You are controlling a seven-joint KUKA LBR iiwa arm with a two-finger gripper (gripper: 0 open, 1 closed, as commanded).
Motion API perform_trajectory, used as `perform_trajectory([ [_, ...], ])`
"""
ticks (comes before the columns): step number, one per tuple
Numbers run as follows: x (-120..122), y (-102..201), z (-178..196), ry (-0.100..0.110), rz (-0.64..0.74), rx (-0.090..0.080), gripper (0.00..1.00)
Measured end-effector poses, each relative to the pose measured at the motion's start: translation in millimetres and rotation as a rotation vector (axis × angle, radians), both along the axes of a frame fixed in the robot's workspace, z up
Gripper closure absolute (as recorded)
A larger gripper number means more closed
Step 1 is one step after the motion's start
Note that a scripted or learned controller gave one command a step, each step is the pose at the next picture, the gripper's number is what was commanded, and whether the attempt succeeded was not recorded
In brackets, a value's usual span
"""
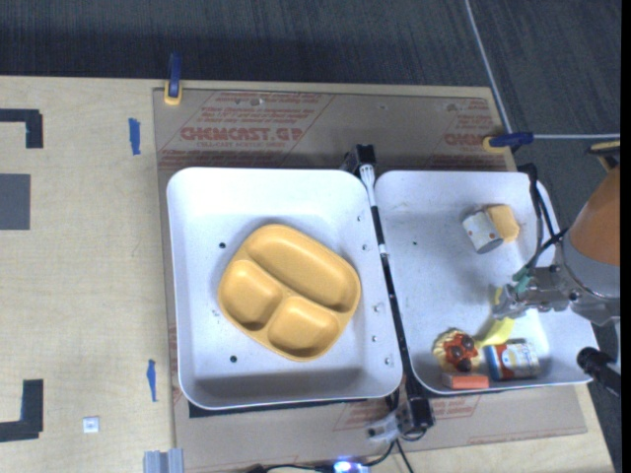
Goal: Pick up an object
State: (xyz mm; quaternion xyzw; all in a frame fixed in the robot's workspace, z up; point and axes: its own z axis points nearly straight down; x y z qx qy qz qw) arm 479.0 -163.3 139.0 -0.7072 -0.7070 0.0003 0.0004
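Arm: the grey arm with the orange band [598, 227] enters from the right edge, over the right side of the right-hand bin.
Claw: the two-finger gripper [520, 294] sits low over the right white bin [424, 264], near its right wall; whether it is released or clenched cannot be told, as its tip is small and cluttered.
Nearest item: a small yellow-green piece [496, 325] lies just below the claw's tip; contact cannot be told.
Front corner cluster: a red and yellow round toy [457, 349], a small white container with a red and blue label [511, 359] and a flat orange-red strip [469, 381] lie close together by the bin's near wall.
Back of right bin: a white and yellow cylinder-like object [490, 228] lies apart from the cluster, towards the far wall.
Left bin: the left white bin [197, 264] holds a large yellow three-compartment plastic tray [288, 289], set at a tilt.
Bench: a pale wooden surface [79, 264] with blue tape marks.
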Motion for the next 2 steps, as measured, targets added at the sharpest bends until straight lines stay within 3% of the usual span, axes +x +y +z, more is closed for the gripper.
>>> perform_trajectory([
  [1,49.2,115.0,46.0,-0.002,0.003,0.001,1.0],
  [2,48.8,113.9,45.8,-0.001,0.002,0.0,0.0],
])
